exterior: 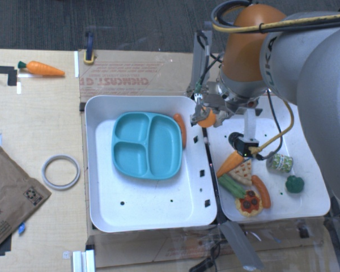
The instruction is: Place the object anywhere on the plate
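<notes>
Far left: cardboard box [11, 200] cut off by the frame edge, roll of tape [60, 171] beside it on the bench, toy carrot [41, 68] up top well clear of both bins.

Left bin [141, 211]: blue three-compartment plate [147, 145] sits in the upper half. An orange sausage-shaped piece [181, 129] lies against the plate's right rim; can't tell if it's on the rim or just touching it.

Between the bins: gripper [205, 117] hangs over the divider, at the top of the right bin [311, 203]. A small orange object [208, 118] sits right at the fingertips. Wrist and cabling block most of the fingers, so whether they're clamped on it or just above it is not readable; can't tell the finger spread either. That object is just right of the plate, not over it.

Right bin: carrot wedge [230, 162], green pod [231, 184], cracker-like piece [243, 172], pizza slice [250, 202], red sausage [262, 189], small green can [281, 162], broccoli [294, 184]. Pile is tight, pieces overlap, some edges hidden. Arm [306, 55] covers the bin's upper right corner.
</notes>
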`<state>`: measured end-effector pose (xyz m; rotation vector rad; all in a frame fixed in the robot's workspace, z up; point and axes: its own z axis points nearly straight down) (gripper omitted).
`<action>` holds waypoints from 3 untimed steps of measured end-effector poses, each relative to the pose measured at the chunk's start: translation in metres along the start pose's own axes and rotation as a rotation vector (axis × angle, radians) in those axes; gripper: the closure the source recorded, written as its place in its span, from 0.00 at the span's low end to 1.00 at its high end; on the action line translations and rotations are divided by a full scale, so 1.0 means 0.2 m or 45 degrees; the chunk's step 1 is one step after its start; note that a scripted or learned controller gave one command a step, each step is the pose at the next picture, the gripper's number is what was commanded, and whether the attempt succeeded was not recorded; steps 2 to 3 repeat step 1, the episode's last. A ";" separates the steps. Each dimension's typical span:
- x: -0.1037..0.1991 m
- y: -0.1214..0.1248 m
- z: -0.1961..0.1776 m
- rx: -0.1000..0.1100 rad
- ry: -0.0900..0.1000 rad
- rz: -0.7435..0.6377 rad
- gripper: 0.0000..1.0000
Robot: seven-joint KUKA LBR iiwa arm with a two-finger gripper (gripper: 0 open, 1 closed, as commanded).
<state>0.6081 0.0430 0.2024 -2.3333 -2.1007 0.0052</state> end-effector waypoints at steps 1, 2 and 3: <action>0.00 0.00 0.00 0.000 0.000 0.001 0.00; 0.00 0.00 0.00 0.000 0.000 0.001 0.00; 0.00 0.00 0.00 0.000 0.000 0.001 0.00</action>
